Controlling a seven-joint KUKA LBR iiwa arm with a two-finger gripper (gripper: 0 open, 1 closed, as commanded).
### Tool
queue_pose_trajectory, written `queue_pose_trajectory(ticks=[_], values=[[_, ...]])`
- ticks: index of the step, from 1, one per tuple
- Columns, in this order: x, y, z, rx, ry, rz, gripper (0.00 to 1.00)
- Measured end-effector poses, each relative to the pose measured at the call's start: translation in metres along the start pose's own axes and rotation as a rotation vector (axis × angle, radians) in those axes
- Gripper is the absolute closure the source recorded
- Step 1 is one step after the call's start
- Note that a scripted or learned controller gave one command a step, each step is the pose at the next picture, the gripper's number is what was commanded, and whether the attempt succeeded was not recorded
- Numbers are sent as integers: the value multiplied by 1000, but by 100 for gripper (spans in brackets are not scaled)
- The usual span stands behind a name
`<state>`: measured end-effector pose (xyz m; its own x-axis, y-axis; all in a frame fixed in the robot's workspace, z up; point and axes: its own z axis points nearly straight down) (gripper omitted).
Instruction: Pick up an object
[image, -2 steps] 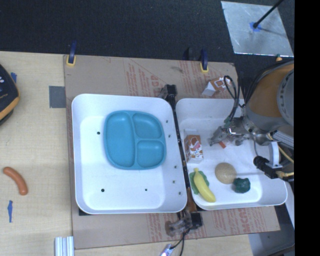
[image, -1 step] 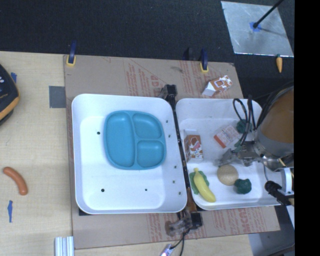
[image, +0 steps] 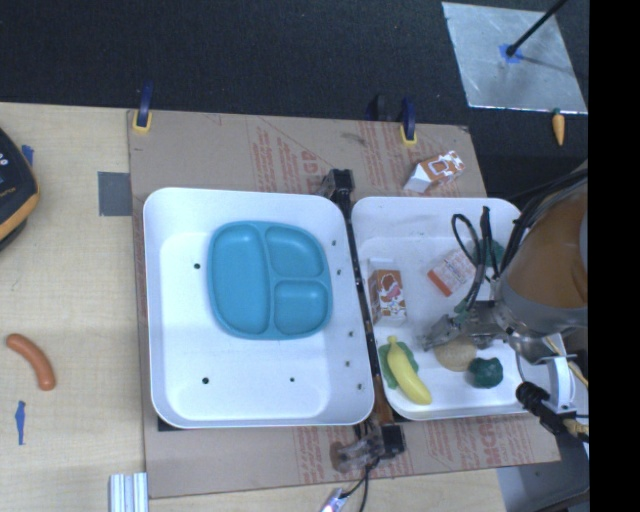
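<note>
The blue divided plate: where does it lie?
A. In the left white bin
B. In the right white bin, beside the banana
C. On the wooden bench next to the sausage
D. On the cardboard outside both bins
A. The blue divided plate rests on the floor of the left white bin, while the toy banana lies in the right white bin.

No legible text; red print on cardboard sheet (image: 300, 150) and small cartons too blurred to read.
</note>
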<state>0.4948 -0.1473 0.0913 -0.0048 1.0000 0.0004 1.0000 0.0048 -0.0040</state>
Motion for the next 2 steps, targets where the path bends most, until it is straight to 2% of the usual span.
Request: queue_pose_trajectory(ticks=[1,2], values=[[-1,1,-11,-2,-2,-4,100],[-62,32,-151,-4,-2,1,100]])
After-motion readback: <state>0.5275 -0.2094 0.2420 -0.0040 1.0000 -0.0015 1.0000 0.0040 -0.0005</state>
